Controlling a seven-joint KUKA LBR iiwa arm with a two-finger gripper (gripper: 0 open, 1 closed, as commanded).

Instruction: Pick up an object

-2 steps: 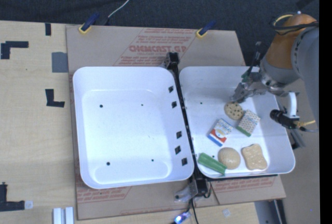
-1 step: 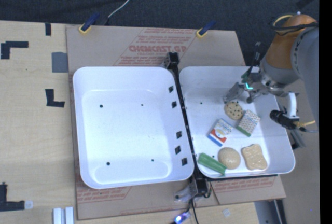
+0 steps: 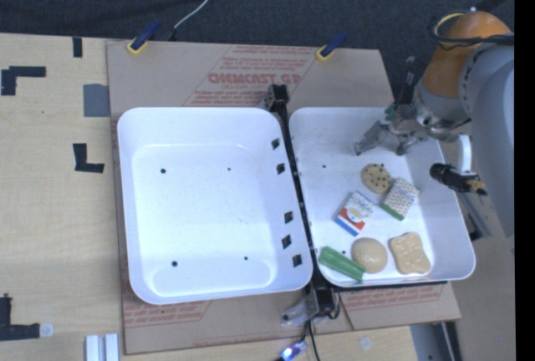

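**A:** Where were the objects that could be picked?

**B:** All in the right bin (image 3: 334, 129), bunched in its near half. A round speckled cookie (image 3: 376, 178) lay highest in the group, with a checked packet (image 3: 399, 198) just beside it on the right, tilted. Left of that packet was a small white box with red and blue print (image 3: 356, 212), also askew. Along the near edge sat a green bar (image 3: 341, 263) at the left, a round tan bun (image 3: 369, 255) in the middle, and a tan, biscuit-shaped piece (image 3: 410, 254) on the right. The bun and the biscuit piece were close enough that I could not tell whether they touched.

**A:** And the claw?

**B:** The gripper (image 3: 386, 139) hung over the far right part of that same bin, above bare white floor, with the cookie the nearest item below it in the view. Its two fingers looked spread apart, one reaching left and the other pointing down toward the bin, and nothing lay between them.

**A:** What about the arm and the rest?

**B:** The arm (image 3: 489, 100) came in from the right, its orange band (image 3: 456, 50) above the wrist. The left bin (image 3: 138, 150) stood beside the right one, the two meeting along a dark seam. Both rested on a cardboard sheet (image 3: 251, 75) with red lettering, on the wooden bench (image 3: 50, 209).
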